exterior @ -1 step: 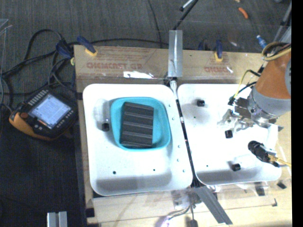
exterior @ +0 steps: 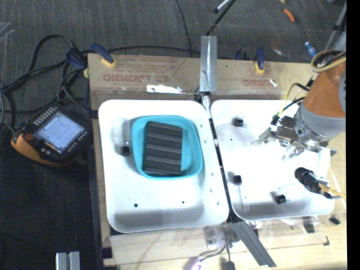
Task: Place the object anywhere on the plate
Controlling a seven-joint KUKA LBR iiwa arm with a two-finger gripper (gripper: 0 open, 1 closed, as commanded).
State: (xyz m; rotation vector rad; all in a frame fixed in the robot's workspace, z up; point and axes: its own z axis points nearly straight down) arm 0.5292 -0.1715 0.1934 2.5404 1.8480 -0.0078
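We are looking down at two white bins. In the left bin (exterior: 121, 207), a dark ridged block (exterior: 163, 147) is lying flat on the blue plate (exterior: 193, 151). Our arm (exterior: 329, 103) is hanging over the right bin (exterior: 264, 201). We are seeing the gripper (exterior: 281, 142) there, fingers spread apart, holding nothing.

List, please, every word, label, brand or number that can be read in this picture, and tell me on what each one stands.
Red print on the brown backboard, left part: blurred, perhaps "GIGACRETE"; not sure.
Red print on the backboard, right part, near the yellow clamp: too blurred to read.
Lit screen of the handheld pendant: too small to read.
Blue plate and dark ribbed block: no text visible.
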